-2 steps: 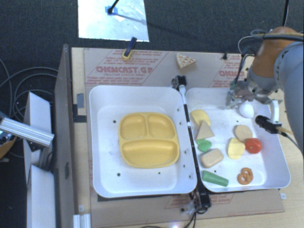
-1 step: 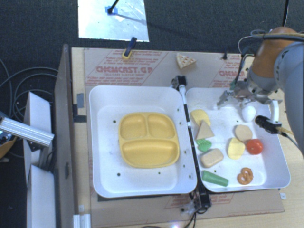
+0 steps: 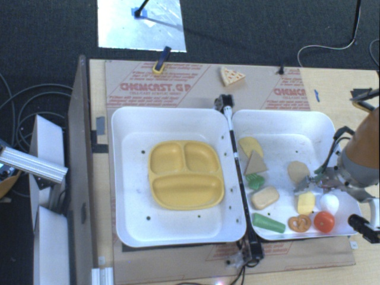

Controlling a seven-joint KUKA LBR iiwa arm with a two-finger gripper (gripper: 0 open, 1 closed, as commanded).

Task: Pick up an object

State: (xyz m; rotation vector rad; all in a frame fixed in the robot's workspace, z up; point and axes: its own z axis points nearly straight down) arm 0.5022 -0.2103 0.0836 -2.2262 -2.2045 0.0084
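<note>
The right white bin [image 3: 279, 119] holds several toy foods. Among them are a tan lump [image 3: 297, 171], a yellow block [image 3: 306, 203], a white egg [image 3: 329, 204], a red tomato [image 3: 323, 221] and a pretzel [image 3: 298, 223]. Further left lie a green pickle [image 3: 268, 223], a beige roll [image 3: 265, 197], a small green piece [image 3: 255, 181], a tan wedge [image 3: 256, 162] and a pale yellow piece [image 3: 250, 146]. My gripper [image 3: 310, 184] comes in from the right, low over the bin between the tan lump and the yellow block. Nothing shows in its grasp.
The left white bin [image 3: 133, 120] carries a yellow divided plate [image 3: 185, 174]. A cheese wedge [image 3: 232, 76] and a blue-and-yellow clip [image 3: 160, 62] lie on the cardboard behind the bins. A black divider bar [image 3: 236, 159] runs between the bins.
</note>
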